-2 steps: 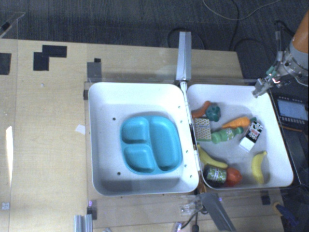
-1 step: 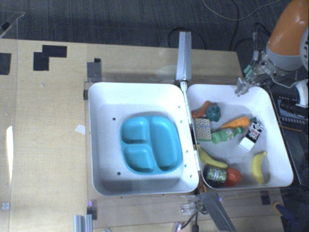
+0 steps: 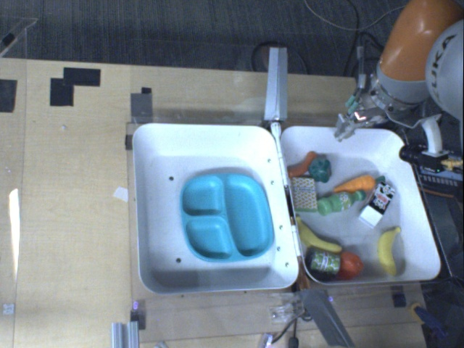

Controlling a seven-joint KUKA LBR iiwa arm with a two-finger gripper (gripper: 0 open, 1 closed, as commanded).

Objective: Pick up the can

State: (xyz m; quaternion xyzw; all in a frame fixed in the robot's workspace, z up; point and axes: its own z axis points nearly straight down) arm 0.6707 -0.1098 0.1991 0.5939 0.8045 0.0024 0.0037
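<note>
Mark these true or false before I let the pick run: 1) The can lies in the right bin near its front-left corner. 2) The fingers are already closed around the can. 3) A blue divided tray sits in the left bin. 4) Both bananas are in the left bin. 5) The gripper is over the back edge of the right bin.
1) True: the can lies there, between a banana and a red item.
2) False: the gripper is far from the can, at the bin's back.
3) True: the blue tray sits in the left bin.
4) False: both bananas, including the second, are in the right bin.
5) True.
</note>
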